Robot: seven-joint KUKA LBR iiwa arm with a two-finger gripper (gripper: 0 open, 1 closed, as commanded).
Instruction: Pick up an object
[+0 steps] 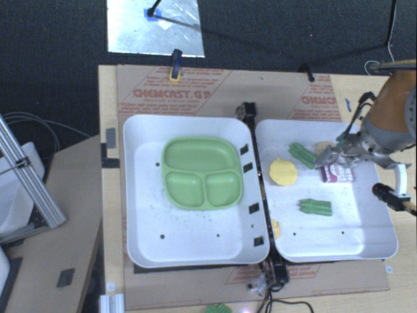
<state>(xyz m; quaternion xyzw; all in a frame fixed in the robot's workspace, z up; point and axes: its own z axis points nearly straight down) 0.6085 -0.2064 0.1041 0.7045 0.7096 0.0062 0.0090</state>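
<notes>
Gripper (330, 160) hung low over the right bin (371, 243), at the end of the grey arm with its orange band (391, 106), which reached in from the right. Whether it was open or closed could not be told from the camera view, since its tip merged with what lay beneath it, and nothing could be seen in its grasp.

Its tip sat just beside a small red and white packet (337, 173) and close to a green piece (302, 155) lying at a slant toward the bin's back. A yellow round piece (283, 172) lay near the divider, a second green piece (316, 207) rested nearer the bin's front, and the left bin (140, 233) held a green divided plate (202, 173).

By this reading the step in hand was the descent onto a pick, most likely the packet or the slanted green piece. The next move would call for a firm close on one item alone, then a straight lift clear of its neighbours.
</notes>
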